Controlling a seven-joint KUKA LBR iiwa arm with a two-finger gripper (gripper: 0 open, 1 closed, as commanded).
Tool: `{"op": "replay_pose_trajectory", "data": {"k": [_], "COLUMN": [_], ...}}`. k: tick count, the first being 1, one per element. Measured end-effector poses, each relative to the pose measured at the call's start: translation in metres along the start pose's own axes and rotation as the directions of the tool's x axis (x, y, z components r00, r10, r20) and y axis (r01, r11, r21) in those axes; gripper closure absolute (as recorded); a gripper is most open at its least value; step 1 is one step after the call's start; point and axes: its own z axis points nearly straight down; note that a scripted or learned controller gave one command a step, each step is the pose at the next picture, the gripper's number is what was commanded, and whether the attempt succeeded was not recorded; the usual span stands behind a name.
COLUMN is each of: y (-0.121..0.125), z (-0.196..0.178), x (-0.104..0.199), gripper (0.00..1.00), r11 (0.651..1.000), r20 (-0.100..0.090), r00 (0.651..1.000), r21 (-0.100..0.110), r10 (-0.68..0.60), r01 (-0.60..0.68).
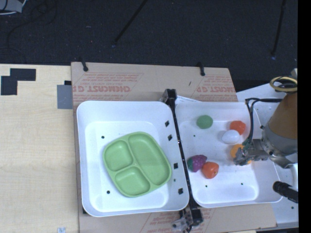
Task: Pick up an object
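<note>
My two-finger gripper [241, 158], its opening impossible to tell, sits at the small orange-yellow toy [236, 151] at right, which may slip against the smooth white egg [230, 137].

green divided plate [136, 164] in left bin [92, 111]

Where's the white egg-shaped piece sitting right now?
The white egg lies in the right bin, toward its right side, just below the orange-red ball and above-left of the gripper.
</note>
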Motion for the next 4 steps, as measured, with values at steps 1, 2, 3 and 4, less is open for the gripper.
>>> {"op": "replay_pose_trajectory", "data": {"k": [1, 2, 3, 4], "y": [-0.003, -0.002, 0.012, 0.022], "z": [-0.049, -0.092, -0.089, -0.078], "x": [-0.01, -0.016, 0.025, 0.08], "gripper": [1.0, 1.0, 1.0, 1.0], "r11": [1.0, 1.0, 1.0, 1.0], "r20": [0.001, 0.001, -0.001, -0.003], "r00": [1.0, 1.0, 1.0, 1.0], "r21": [-0.001, -0.001, 0.003, 0.005], "r10": [0.003, 0.0, -0.002, -0.003], "r01": [-0.003, 0.0, 0.002, 0.003]}}
